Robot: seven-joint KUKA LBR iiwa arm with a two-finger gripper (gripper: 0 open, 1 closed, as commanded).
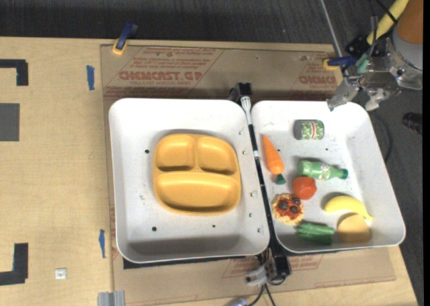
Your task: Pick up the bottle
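- Bottle (pixel 323 171): green, lying on its side mid right bin (pixel 386 163), cap pointing toward 3 o'clock.
- Crowding is the main risk. Tomato (pixel 304 187) touches or nearly touches the bottle at its 7 o'clock; banana (pixel 345 205) sits near at 5 o'clock; carrot (pixel 271 155) at 9 o'clock; can (pixel 308 130) at 12 o'clock.
- A descent slightly off toward 7 o'clock would likely hit the tomato, or grab it instead.
- The bottle is round and on its side, so I'd expect it to roll or squirt out if the jaws close along its length rather than across its body.
- Smooth surface likely, so slip on lift is possible.
- Gripper (pixel 349 93): over the bin's rim at about 1 o'clock from the bottle, well apart from it, so a long move is still needed.
- Nothing visible in the gripper; touching none of the bin contents.
- How far open: cannot tell, the end is too blurred and small.
- Left bin (pixel 127 163) holds a yellow tray (pixel 197 171); not in the way.
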